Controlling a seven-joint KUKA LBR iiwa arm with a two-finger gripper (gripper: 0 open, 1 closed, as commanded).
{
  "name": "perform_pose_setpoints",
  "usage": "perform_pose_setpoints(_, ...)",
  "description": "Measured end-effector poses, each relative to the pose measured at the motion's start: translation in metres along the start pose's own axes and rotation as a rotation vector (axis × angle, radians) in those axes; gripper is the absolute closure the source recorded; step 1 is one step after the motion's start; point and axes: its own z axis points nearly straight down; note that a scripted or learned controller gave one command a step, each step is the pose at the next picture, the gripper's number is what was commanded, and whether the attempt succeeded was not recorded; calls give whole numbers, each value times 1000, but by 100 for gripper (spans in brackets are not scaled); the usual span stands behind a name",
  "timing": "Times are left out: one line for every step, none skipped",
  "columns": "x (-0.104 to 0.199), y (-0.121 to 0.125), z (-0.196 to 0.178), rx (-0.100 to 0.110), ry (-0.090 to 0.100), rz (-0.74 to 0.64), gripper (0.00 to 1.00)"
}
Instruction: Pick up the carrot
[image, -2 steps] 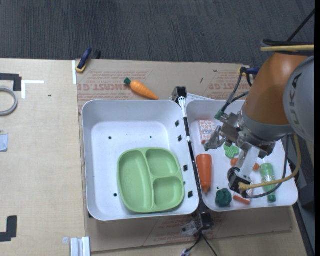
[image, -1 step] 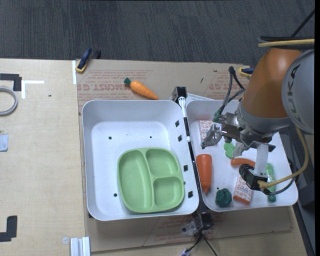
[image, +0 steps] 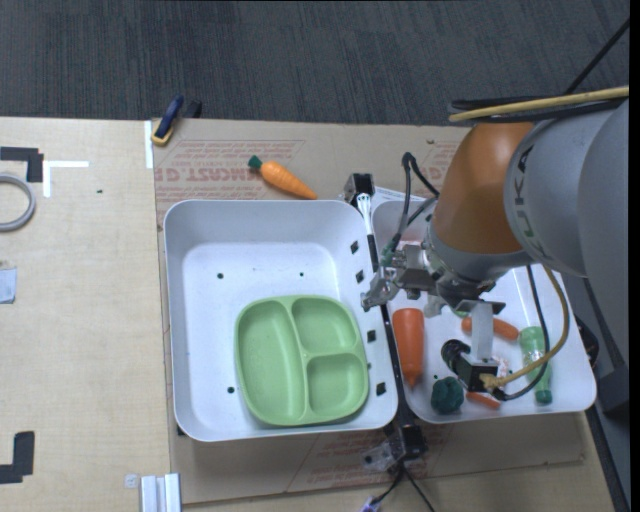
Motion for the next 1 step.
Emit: perform_pose_setpoints(-26,90,-148,-2,-1,-118,0)
